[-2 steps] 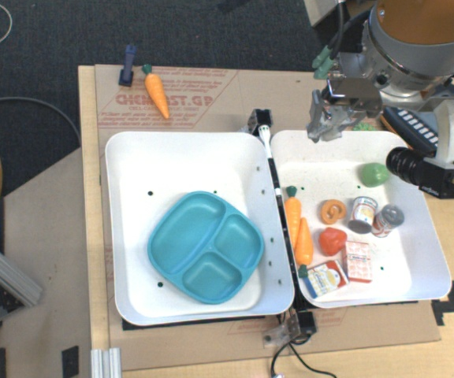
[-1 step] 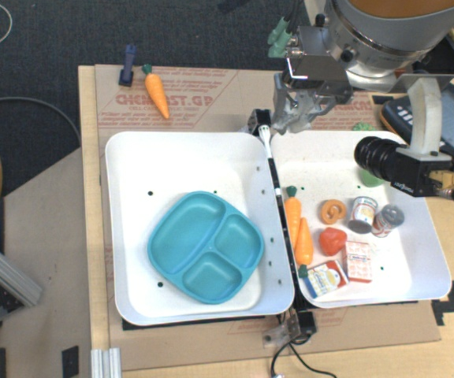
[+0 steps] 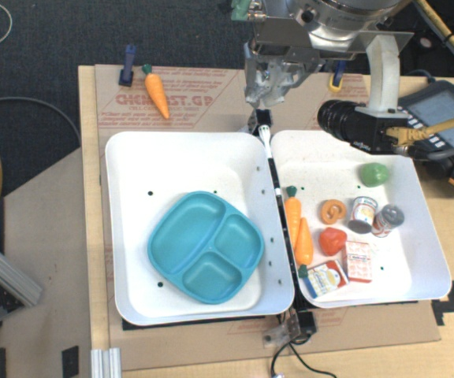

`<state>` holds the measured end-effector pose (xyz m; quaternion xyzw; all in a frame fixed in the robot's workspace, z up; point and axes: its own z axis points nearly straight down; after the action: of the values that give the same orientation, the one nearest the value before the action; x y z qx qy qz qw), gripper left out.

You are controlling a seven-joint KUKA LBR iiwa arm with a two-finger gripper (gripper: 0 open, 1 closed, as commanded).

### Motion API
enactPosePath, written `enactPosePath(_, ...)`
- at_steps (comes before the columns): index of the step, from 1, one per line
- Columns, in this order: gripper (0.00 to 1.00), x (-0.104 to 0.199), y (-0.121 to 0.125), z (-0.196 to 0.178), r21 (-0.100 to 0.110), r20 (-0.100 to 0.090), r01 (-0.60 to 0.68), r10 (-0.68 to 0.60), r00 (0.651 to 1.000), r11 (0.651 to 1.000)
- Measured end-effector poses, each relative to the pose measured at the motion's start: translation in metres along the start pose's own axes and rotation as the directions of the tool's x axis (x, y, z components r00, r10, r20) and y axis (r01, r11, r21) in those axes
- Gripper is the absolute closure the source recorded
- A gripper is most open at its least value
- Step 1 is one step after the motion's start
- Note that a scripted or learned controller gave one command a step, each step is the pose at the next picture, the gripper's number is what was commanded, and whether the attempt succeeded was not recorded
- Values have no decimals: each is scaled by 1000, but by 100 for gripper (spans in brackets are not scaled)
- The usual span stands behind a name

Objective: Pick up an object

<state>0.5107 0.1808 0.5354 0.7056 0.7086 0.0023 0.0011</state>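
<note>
My gripper (image 3: 266, 91) hangs high over the back edge of the bench, just behind the seam between the two bins. The right bin (image 3: 424, 242) holds a carrot (image 3: 296, 228) along its left wall, a green ball (image 3: 373, 173), an orange ring (image 3: 333, 210), two small cans (image 3: 362, 213) (image 3: 389, 217), a red tomato (image 3: 332, 240), a red-and-white box (image 3: 359, 261) and a small carton (image 3: 325, 277). None of them is near the gripper, and I see nothing in it.
A teal divided plate (image 3: 205, 245) lies in the left bin (image 3: 132, 172). A second carrot (image 3: 157, 94) and a blue clip (image 3: 127, 65) rest on the cardboard behind the bins. A handheld controller (image 3: 440, 116) sits at the far right.
</note>
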Motion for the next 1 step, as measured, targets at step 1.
enactPosePath(1,100,46,31,1,1,0,0,0,1000,1000)
